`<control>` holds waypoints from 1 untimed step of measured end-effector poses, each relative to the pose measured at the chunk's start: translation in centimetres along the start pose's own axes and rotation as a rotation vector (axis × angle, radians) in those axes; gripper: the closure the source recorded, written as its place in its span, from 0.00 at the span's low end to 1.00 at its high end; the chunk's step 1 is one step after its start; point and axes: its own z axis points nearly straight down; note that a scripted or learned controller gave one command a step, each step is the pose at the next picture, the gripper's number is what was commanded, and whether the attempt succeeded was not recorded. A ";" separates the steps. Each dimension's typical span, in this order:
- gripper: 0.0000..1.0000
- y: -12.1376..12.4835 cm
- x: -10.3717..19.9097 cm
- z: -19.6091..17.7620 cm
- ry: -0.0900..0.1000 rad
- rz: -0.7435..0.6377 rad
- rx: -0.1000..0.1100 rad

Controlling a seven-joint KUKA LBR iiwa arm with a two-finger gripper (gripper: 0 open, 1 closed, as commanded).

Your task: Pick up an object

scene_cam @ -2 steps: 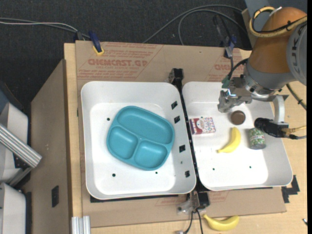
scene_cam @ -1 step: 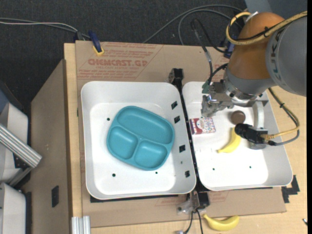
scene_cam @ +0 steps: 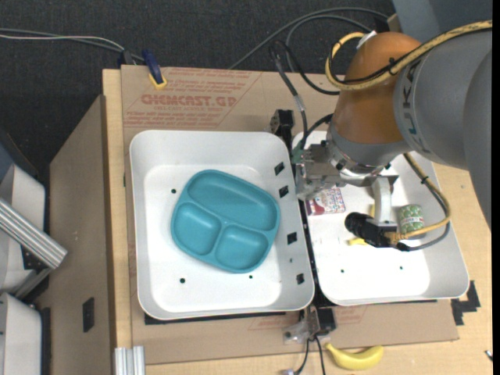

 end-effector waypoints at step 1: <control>1.00 -1.5 6.0 -0.2 0.000 -0.001 0.000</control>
